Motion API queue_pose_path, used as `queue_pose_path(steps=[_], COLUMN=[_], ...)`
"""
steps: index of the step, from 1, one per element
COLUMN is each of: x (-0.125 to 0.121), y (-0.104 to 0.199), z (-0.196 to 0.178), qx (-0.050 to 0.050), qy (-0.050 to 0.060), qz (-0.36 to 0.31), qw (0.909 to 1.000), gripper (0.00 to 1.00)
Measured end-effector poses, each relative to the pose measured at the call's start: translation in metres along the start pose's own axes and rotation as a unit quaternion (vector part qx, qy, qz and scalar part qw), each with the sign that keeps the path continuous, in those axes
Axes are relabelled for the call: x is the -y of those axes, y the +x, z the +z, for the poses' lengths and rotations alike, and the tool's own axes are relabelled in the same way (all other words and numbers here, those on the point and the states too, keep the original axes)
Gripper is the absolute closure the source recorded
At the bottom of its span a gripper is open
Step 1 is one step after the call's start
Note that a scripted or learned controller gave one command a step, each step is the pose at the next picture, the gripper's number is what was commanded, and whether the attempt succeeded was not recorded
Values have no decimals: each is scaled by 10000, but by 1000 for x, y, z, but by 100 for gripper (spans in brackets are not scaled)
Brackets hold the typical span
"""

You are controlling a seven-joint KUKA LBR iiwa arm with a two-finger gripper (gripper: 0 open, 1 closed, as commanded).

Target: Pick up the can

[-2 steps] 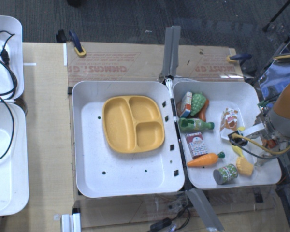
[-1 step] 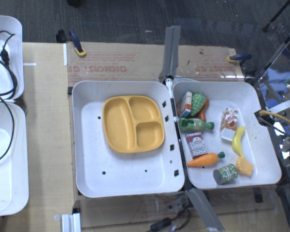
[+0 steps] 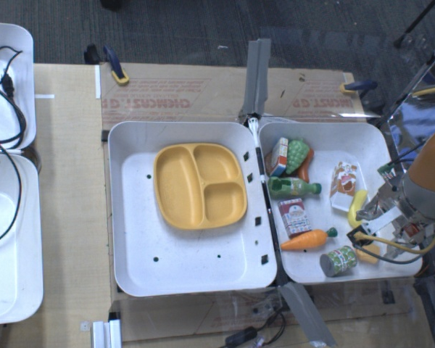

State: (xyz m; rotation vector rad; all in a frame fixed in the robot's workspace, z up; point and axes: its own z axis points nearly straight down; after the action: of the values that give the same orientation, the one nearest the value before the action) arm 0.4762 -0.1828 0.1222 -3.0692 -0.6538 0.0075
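Note:
The can, small with a green label and a grey lid, lies on its side in the front right corner of the right bin. My gripper hangs over that bin's right side, a little behind and to the right of the can and apart from it. Nothing shows between the gripper and the can.
The right bin also holds a carrot, a red carton, a green bottle, a small box, a green toy, a white packet and a banana. A yellow divided plate lies in the left bin.

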Motion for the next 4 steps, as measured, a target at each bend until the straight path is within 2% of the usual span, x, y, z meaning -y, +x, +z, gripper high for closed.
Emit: queue_pose_path(steps=[1, 2, 3, 4], x=[-59, 4, 40, 40], y=[35, 9, 18, 18], z=[-72, -8, -18, -18], qx=[-3, 3, 1, 1], qy=[-14, 2, -2, -3], qz=[1080, -71, 249, 249], qw=[9941, 10000, 9997, 9997], gripper=[0, 0, 0, 0])
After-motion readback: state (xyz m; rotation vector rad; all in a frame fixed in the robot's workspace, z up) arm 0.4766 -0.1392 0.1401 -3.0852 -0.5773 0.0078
